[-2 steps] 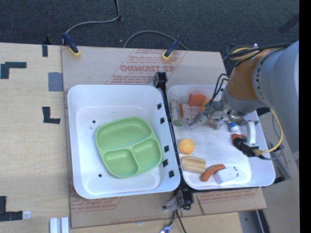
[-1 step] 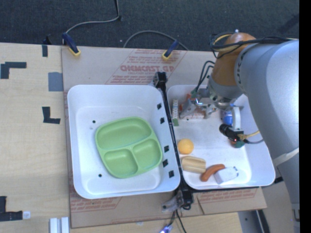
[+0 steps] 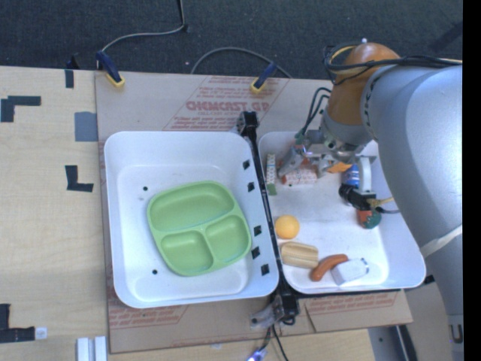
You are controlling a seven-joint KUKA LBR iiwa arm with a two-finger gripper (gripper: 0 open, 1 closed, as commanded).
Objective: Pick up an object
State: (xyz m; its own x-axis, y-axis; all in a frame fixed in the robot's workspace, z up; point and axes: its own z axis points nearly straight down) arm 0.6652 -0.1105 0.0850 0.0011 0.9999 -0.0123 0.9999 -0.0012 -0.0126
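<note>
**Tool [image 3: 304, 155] over the upper part of the right bin**

Tool and grey arm [image 3: 413, 141] enter from the right of the frame, the orange band [image 3: 353, 89] showing above the wrist. The tool hangs low over the upper left part of the right bin [image 3: 406, 277]; whether it is apart or together cannot be told from this view. Just below it in the frame lies a small white and red object [image 3: 299, 175], near the bin's left wall; contact between the two cannot be judged.

Lower in the same bin lie an orange ball [image 3: 286, 226], a tan bun [image 3: 299, 255] just under the ball, a reddish sausage [image 3: 329, 267] beside the bun, and a white block [image 3: 349, 272] touching the sausage's right end.

The left bin [image 3: 124, 201], at the centre of the frame, holds a green divided plate [image 3: 199, 226] with three compartments. Both bins rest on a brown cardboard sheet [image 3: 218, 104] laid on the desk [image 3: 45, 224], with two blue and yellow clamps [image 3: 111, 72] at its upper edge.
</note>
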